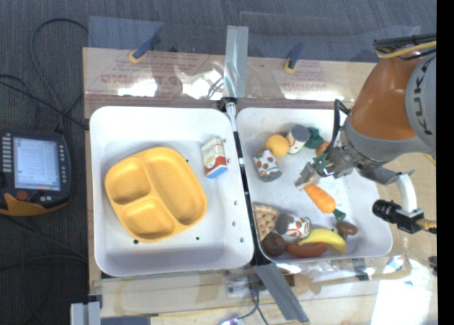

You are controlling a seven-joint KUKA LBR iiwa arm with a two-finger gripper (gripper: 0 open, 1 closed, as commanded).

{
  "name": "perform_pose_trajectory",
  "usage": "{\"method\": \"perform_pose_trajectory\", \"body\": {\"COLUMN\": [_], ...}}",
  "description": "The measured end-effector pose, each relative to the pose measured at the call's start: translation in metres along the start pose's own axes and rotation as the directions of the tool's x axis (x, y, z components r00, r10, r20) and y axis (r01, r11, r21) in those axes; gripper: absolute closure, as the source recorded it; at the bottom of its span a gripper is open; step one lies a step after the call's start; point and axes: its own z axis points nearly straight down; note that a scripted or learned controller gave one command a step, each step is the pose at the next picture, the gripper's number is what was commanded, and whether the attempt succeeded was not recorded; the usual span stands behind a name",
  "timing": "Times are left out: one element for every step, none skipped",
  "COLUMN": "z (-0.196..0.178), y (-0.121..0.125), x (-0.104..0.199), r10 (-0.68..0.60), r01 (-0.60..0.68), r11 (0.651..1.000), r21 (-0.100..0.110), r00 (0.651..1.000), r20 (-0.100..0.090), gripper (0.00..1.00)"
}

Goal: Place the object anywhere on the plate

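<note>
Orange carrot [320,198], long axis slanting toward lower right, lay just below my tool [316,170], whose fingers I saw spread open over it, gripping nothing.

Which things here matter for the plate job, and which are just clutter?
In play:
- yellow plate, left bin
- tool, over the right bin
- carrot, just below the tool; likely pick, not certain

Lying about:
- small carton beside the plate
- banana
- printed cup
- pizza slice
- handheld controller off the bench
</note>
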Motion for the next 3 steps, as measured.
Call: {"method": "perform_pose_trajectory", "body": {"z": [-0.003,-0.005,-0.005], "y": [0.037,0.096,0.096], "x": [0.104,0.171,0.170], "r10": [-0.023,-0.243,-0.242], "r01": [0.023,0.243,0.242], "r11": [1.000,0.970,0.970], "r21": [-0.001,-0.001,-0.001], "r00": [1.000,0.970,0.970], "r20": [-0.004,0.000,0.001], "gripper": [1.00,1.00,0.00]}}
